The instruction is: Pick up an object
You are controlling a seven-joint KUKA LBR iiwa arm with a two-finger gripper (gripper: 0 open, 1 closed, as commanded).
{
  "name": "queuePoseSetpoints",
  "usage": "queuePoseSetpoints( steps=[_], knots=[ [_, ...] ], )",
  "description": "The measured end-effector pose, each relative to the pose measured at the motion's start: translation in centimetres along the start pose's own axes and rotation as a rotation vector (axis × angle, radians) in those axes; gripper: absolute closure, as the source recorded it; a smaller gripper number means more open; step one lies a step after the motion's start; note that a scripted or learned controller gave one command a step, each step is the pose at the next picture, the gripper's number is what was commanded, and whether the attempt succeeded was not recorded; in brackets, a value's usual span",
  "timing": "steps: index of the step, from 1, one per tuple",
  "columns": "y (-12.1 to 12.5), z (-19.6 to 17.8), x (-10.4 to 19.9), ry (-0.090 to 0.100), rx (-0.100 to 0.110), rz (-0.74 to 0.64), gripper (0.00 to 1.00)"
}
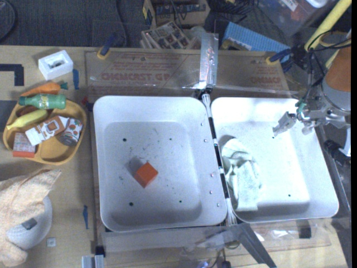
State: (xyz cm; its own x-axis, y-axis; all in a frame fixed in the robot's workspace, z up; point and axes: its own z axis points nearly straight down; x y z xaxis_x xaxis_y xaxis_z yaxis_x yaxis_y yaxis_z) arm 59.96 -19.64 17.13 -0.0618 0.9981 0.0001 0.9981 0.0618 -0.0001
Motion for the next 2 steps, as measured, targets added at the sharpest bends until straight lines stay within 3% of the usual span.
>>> queuePoseSetpoints(
  steps=[1,2],
  knots=[
    [-3.7,1.4,6.9,0.0,0.0,-0.068,0.0],
    [-7.9,-9.1,7.1,-0.002,-0.003,-0.212,0.0]
  ],
)
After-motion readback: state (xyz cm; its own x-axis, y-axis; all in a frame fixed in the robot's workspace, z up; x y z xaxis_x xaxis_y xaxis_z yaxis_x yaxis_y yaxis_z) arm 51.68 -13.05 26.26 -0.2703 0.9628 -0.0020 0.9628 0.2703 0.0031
